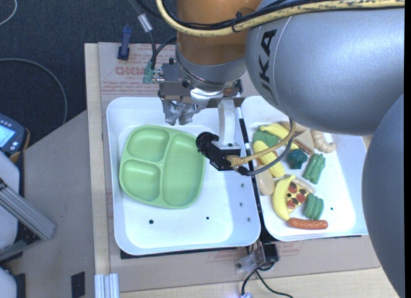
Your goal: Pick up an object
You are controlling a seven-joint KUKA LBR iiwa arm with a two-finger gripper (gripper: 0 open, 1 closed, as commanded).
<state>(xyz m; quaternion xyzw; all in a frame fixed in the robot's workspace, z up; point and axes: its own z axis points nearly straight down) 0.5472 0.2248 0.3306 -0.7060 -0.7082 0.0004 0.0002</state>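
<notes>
While the grey arm with its glossy orange band [221, 8] fills the top and right of the frame, its two-finger gripper [180, 113] hangs at upper centre, over the far edge of the left shallow white bin [186, 226]. Short grey fingers [172, 112] point down just above the upper rim of a pale green plastic plate with three compartments [160, 167]; nothing shows between them, and how wide they stand cannot be told from this slant.

That green plate lies tilted in the left half of the left bin, toward centre-left of the frame. Just right of it, near the wall between the bins, a black fitting with a cable [215, 152] reaches down from the wrist, beside a pale upright bar [226, 123].

Right of centre, the right shallow white bin [340, 216] holds a cluster of toy food: a yellow banana-shaped piece [273, 158], a yellow pizza slice with red dots [287, 197], a dark teal broccoli-like lump [297, 158], two green ridged pods [314, 168] [314, 207], a red-orange sausage [307, 224] at the near edge, and a tan piece [314, 139] partly under the arm. All lie near one another in the bin's left part.

At upper left, a small blue clip [124, 43] sits on the bench's wooden edge [103, 162].
</notes>
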